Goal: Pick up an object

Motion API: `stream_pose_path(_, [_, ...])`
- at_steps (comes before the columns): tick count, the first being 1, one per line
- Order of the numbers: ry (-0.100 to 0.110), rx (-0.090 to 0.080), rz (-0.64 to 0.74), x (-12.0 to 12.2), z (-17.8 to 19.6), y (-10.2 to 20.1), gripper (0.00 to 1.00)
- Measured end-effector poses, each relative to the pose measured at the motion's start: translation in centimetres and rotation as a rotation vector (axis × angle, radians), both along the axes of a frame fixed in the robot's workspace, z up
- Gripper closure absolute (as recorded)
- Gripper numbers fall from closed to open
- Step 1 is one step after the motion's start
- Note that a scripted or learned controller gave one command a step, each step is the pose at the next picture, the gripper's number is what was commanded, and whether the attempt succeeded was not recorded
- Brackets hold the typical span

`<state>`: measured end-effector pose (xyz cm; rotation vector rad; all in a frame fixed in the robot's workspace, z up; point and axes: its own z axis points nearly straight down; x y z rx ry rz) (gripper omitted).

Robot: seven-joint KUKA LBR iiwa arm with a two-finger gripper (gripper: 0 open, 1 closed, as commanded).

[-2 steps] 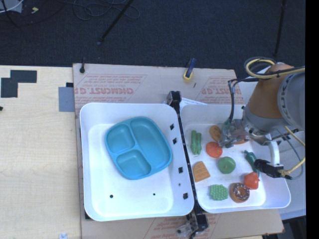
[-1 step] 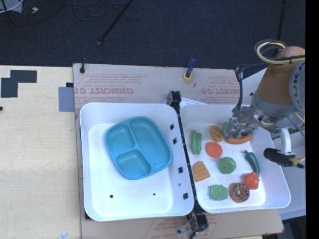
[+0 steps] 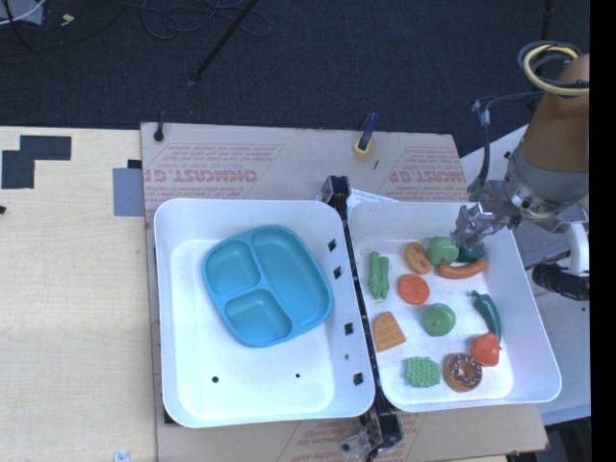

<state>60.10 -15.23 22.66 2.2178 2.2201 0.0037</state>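
Note:
My gripper (image 3: 471, 237) hangs over the far right part of the right bin (image 3: 539, 354), its tip down among the toy foods. It stands right by a round green fruit (image 3: 443, 250) and an orange curved piece (image 3: 462, 269), touching or nearly touching them. Nearby lie an orange-yellow oval (image 3: 417, 257), a red tomato (image 3: 414, 289), a green apple (image 3: 439, 319), a green cucumber (image 3: 378, 275), an orange cracker (image 3: 388, 332), a green pepper (image 3: 486, 310), a red piece (image 3: 485, 349), a doughnut (image 3: 463, 372) and a green knobbly piece (image 3: 421, 372).
The left bin (image 3: 183, 373) holds a blue divided plate (image 3: 266, 283). A black divider with clips (image 3: 348, 287) runs between the bins. Cardboard (image 3: 241, 166) lies under both bins, with a yellow-blue clamp (image 3: 365, 136) at the back. The arm (image 3: 553, 133) rises at right.

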Motion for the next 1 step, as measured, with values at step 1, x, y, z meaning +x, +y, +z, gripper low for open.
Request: stream_pose_path(1, [0.005,0.001,0.002,0.01,0.07,-0.02,1.00])
